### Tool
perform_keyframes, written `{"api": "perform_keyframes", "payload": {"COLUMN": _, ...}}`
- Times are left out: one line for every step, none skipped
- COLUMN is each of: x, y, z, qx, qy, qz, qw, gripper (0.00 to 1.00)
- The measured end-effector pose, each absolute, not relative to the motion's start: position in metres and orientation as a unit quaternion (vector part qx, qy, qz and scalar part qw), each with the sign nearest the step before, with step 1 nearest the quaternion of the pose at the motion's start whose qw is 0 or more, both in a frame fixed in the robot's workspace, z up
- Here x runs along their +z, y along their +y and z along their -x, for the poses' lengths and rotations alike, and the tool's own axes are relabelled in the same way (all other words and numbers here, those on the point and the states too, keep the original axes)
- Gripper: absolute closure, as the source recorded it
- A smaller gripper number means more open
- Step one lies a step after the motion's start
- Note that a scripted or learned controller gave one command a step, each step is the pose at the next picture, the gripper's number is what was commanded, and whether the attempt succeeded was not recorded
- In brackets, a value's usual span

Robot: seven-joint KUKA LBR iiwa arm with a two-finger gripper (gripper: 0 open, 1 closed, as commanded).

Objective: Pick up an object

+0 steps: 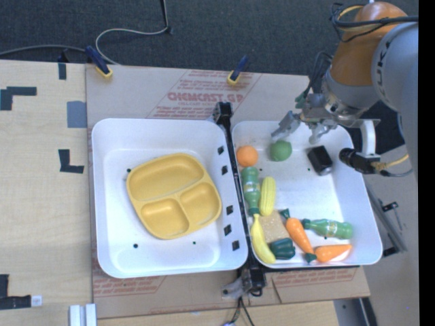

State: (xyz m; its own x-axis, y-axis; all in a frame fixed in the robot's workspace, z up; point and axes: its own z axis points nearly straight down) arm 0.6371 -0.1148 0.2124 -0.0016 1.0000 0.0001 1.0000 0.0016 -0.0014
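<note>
Yellow divided tray (175, 194) in the left white bin (109, 202), blue-yellow clamps (99, 62) on cardboard (197, 97), black cable (129, 36)

The right white bin (353, 202) has bare floor through its middle and right. Toy food crowds its left wall and front edge: a corn cob (268, 194), a banana (261, 240) and carrots (298, 233).

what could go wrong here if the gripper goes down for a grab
The gripper sits near the right bin's back wall, so a descent could clip the rim. The green ball nearby is round and may roll away from the open fingers. The orange ball and a black block lie close and could get bumped.
</note>
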Motion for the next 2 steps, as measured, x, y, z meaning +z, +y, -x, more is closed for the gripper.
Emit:
{"api": "perform_keyframes", "payload": {"x": 0.086, "y": -0.138, "z": -0.589, "qx": -0.0003, "qy": -0.707, "qz": 0.707, "qw": 0.000, "gripper": 0.00}}
{"api": "perform_keyframes", "payload": {"x": 0.086, "y": -0.104, "z": -0.511, "qx": -0.0004, "qy": -0.707, "qz": 0.708, "qw": -0.002, "gripper": 0.00}}
